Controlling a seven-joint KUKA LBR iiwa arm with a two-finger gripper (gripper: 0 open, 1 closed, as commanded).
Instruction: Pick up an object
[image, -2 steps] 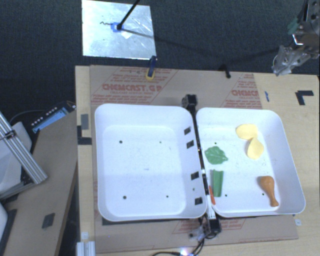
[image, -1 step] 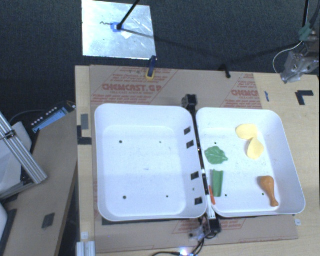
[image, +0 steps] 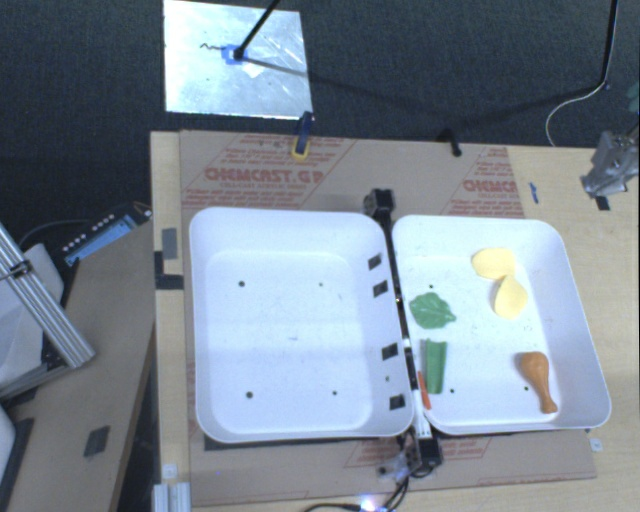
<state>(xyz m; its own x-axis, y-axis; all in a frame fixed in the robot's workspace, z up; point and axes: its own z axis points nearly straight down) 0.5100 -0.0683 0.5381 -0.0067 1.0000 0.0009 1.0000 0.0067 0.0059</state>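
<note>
Listing stock for you: right bin (image: 570, 300) holds two yellow pieces (image: 502, 280), green leaf (image: 432, 310), green stick (image: 436, 365), drumstick (image: 536, 378), spaced apart for picking. Gripper (image: 612, 165) parked at right edge; jaw state: cannot tell.

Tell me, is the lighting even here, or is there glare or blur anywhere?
Camera view: light is soft and fairly even; the white bins look bright but keep detail; the silvery sheet at the top shows pale glare; the pincer at the right edge looks slightly blurred.
</note>
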